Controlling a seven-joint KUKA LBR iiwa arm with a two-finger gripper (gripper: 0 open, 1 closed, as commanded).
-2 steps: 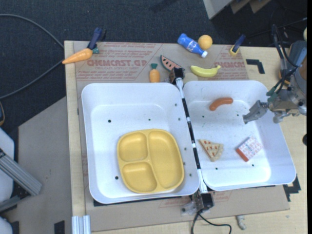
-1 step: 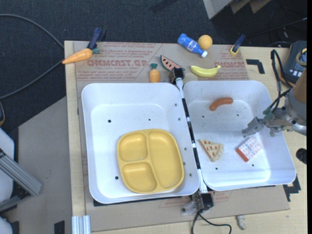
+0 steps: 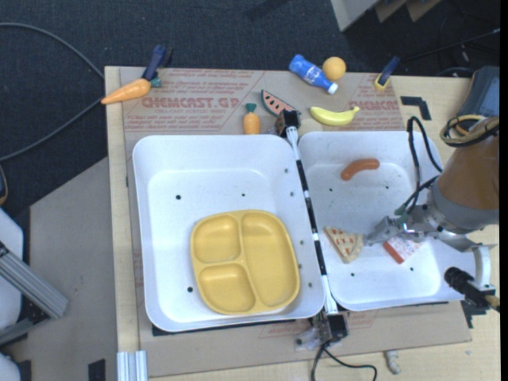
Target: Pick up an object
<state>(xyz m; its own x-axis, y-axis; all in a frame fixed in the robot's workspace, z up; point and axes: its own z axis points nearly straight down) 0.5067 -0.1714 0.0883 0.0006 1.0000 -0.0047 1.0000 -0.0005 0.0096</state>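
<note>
Gripper [image 3: 387, 232] is reaching low into the right white bin [image 3: 349, 296].
Finger state: cannot tell; it is hovering between triangular sandwich wedge [image 3: 344, 244] and red-white packet [image 3: 402, 248], needing a commitment.

The gripper [image 3: 390, 232] sits low in the right bin [image 3: 349, 292]. Just left of its fingers lies a pizza slice [image 3: 344, 244]; just right of them, a small packet [image 3: 403, 247]. A sausage [image 3: 360, 167] lies behind them. Far left, a divided tray [image 3: 243, 261] rests in the left bin [image 3: 159, 173].
</note>
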